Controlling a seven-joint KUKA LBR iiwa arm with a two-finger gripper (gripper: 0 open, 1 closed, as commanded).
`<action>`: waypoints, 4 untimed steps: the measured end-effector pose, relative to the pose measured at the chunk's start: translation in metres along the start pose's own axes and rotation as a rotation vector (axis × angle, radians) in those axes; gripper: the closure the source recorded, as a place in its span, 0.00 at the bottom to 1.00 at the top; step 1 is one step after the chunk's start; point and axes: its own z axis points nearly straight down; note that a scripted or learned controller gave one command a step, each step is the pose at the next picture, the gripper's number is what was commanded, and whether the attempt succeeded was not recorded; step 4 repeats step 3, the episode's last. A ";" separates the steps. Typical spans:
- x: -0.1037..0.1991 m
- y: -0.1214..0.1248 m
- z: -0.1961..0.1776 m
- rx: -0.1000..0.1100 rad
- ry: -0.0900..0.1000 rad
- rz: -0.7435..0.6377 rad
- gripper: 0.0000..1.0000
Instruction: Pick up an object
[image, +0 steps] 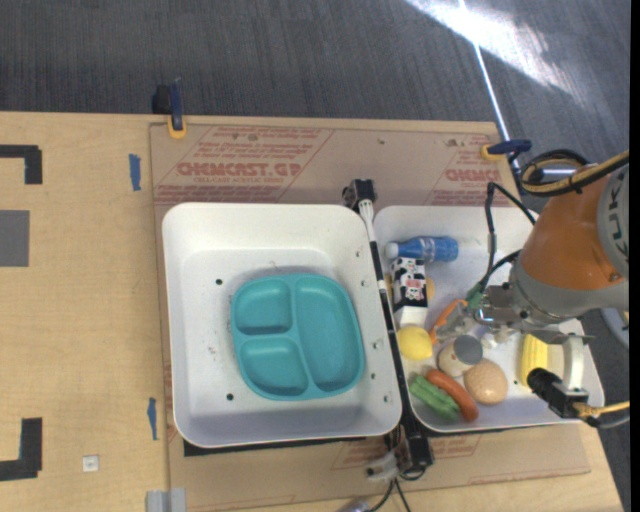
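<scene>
The objects lay crowded in the right bin (505, 420), right of a teal divided plate (297, 335): a yellow lemon (414, 343), orange carrot (452, 392), grey ball (465, 350) and tan egg (486, 382). The gripper (470, 320) hung over them, its opening impossible to tell.

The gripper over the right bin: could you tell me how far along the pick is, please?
Done: the arm has reached over the right bin, and the gripper sits low among the items. In hand: nothing visibly lifted; the grey round object, the tan egg and the yellow lemon all lie in the bin. Left: closing on one item and raising it. The left bin holds a teal divided plate.
</scene>
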 end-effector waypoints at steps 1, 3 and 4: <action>0.009 0.027 0.037 -0.006 0.000 -0.003 0.00; 0.049 0.006 -0.061 -0.003 0.000 0.286 1.00; 0.049 0.006 -0.061 -0.003 0.000 0.286 1.00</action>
